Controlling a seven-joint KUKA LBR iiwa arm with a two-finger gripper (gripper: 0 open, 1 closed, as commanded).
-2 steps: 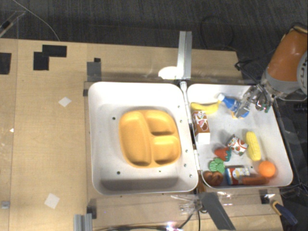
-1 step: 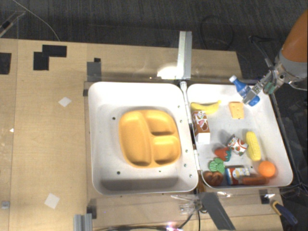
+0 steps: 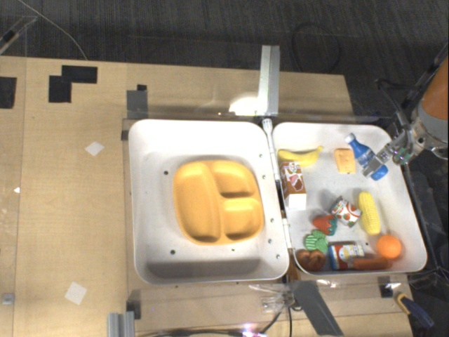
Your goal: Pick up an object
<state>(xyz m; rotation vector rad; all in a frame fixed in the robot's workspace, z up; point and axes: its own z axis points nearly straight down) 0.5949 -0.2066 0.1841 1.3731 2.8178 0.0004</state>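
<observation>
The tool point(image 3: 387, 157) hangs over the far right corner of the right bin point(image 3: 419, 239), at the end of the grey arm with its orange band reaching in from the right, and its tip sits right against a small blue bottle point(image 3: 362, 152) that lies tilted on the bin floor. Whether it is open, closed or already pinching the bottle I cannot tell from here (the metal end and the blue plastic run together). My reading is that the pick is at the reach-and-grasp step, with nothing clearly lifted yet: the bottle looks to be resting in the bin, just beside and slightly left of the tool. If the bottle is the target, the next move calls for a firm closure across its narrow body and then a straight lift, keeping clear of the bin's right wall, which is very near. The other candidates lie farther in: an orange cracker-like block point(image 3: 344, 160) just left of the bottle, a banana point(image 3: 299, 154) at the far left corner, a brown and white carton point(image 3: 293, 184) along the divider, a corn cob point(image 3: 369, 212) mid-bin, and an orange fruit point(image 3: 389, 246) near the front right. The left bin point(image 3: 140, 188) holds a yellow divided tray point(image 3: 217, 200), well apart from the tool, and both bins sit on the pale wooden worktop point(image 3: 63, 188).
</observation>
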